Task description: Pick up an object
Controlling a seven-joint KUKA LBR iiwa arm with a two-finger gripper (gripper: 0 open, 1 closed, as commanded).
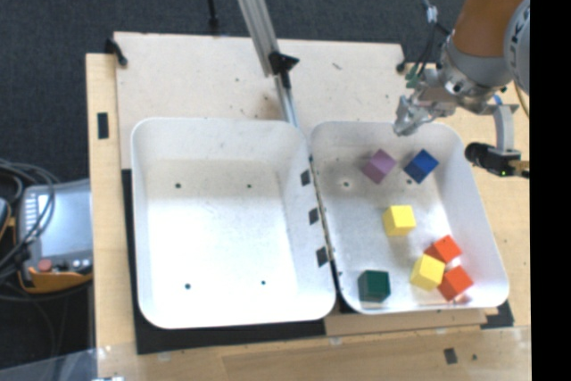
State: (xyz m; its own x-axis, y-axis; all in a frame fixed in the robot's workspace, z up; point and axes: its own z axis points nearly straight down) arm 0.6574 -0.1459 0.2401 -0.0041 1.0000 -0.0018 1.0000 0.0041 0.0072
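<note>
Camera view takes in the counter, one wooden top carrying two shallow white bins side by side. The left bin and the right bin touch along their inner walls. One grey arm with an orange band comes in from the right, and its tool hangs above the far rim of the right bin, just beside the purple and blue cubes; whether it is spread or pressed together cannot be told. Seven small cubes lie in the right bin: one purple cube, one blue cube, two yellow, namely the upper yellow cube and the lower yellow cube, two orange, the upper orange cube and the lower orange cube, and one green cube. The lower yellow touches both orange ones.
</note>
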